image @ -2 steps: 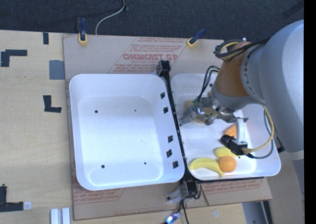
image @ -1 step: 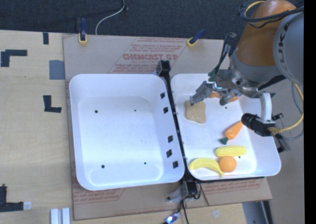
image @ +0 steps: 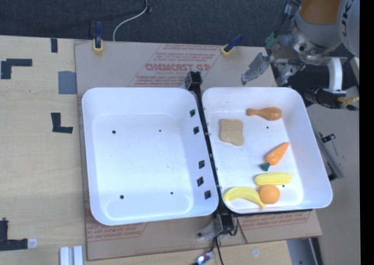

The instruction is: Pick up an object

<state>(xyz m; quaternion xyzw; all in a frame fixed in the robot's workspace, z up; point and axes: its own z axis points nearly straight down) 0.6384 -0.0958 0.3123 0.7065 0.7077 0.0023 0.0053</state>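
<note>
The right bin (image: pixel 304 112) holds several toy foods. A brown drumstick (image: pixel 264 113) lies at the back and a tan bread slice (image: pixel 232 132) sits left of the middle. An orange carrot (image: pixel 277 154) lies toward the right wall. At the front are a yellow corn cob (image: pixel 273 179), an orange (image: pixel 269 194) and a banana (image: pixel 242 196), close together. My gripper (image: pixel 270 72) hangs above the back rim of the right bin, beyond the drumstick. It is open, with nothing between its fingers.
The left bin (image: pixel 93 141) stands beside the right one, joined along a black clip strip (image: pixel 201 141). Both rest on a cardboard sheet (image: pixel 169 65) clamped at the back. A cable (image: pixel 131 18) runs behind the bins.
</note>
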